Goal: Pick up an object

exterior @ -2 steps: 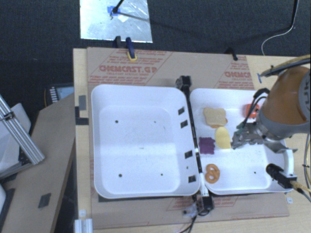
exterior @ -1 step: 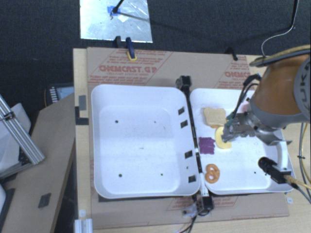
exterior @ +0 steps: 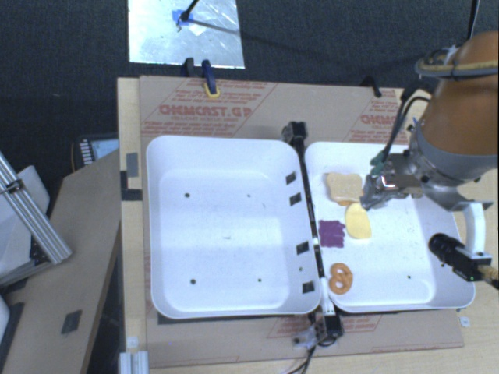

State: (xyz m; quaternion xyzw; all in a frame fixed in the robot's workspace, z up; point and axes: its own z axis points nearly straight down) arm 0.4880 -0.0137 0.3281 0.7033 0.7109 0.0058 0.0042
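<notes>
In the right bin (exterior: 405, 287) lie a tan slice of bread (exterior: 341, 185), a yellow oval piece (exterior: 359, 223), a purple flat piece (exterior: 331, 233) and a brown pretzel (exterior: 341, 277). My gripper (exterior: 373, 197) hangs low over the bin between the bread and the yellow piece, its tips just above the yellow piece's upper edge. The arm's body hides much of the gripper.
The left bin (exterior: 168, 209) sits beside the right one, with a black divider strip and clips (exterior: 308, 216) between them. A black fixture (exterior: 456, 257) pokes in at the right bin's right rim. A foil sheet (exterior: 185, 22) lies beyond the bench.
</notes>
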